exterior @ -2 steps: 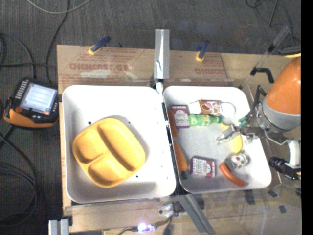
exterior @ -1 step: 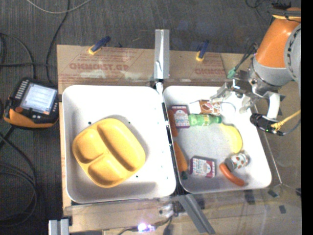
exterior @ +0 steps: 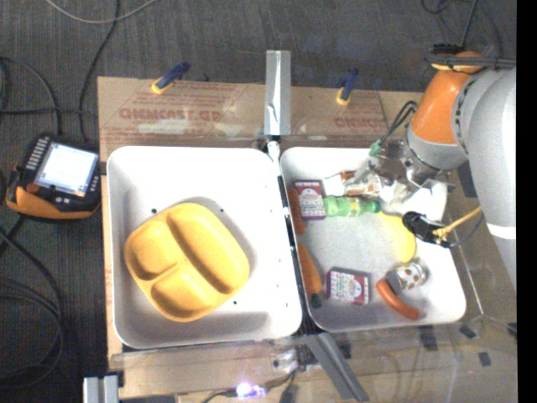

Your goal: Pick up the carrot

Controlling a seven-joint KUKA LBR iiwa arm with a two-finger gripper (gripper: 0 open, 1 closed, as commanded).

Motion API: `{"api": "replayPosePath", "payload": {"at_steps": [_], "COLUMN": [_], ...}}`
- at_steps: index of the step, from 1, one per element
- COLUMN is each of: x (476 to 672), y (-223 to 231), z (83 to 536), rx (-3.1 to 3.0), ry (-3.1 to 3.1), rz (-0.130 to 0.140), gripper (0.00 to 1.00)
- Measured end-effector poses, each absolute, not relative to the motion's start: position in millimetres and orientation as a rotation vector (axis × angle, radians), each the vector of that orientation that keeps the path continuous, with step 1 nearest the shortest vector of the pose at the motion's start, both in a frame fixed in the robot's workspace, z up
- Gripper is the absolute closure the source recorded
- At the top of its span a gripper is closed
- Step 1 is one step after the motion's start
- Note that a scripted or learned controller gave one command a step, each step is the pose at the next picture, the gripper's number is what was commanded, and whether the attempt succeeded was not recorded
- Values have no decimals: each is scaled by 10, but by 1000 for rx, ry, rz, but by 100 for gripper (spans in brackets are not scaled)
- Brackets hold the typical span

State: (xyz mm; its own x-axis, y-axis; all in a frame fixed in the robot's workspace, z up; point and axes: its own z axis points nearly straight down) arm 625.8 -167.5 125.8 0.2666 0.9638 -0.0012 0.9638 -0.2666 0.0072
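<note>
I saw the carrot (exterior: 310, 273) lying along the left wall of the right bin (exterior: 460, 309), long and orange, just left of a small red packet (exterior: 347, 286). The gripper (exterior: 388, 179) hung over the top right part of that bin, well apart from the carrot, close to a green bottle (exterior: 352, 206). I could not tell how the gripper was set. A hot dog (exterior: 397, 299) lay near the front. In the left bin (exterior: 126, 175) sat a yellow tray (exterior: 186, 259).
</note>
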Motion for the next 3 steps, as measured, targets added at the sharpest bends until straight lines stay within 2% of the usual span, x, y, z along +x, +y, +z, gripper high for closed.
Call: {"api": "replayPosePath", "payload": {"at_steps": [1,2,3], "x": [6263,5759,6404], "y": [-1663,-1467,-988], "z": [1357,1185,910], "rx": [2492,2700,2757], "ry": [1902,1606,1491], "rz": [2,-7,-6], "gripper": [100,100,100]}}
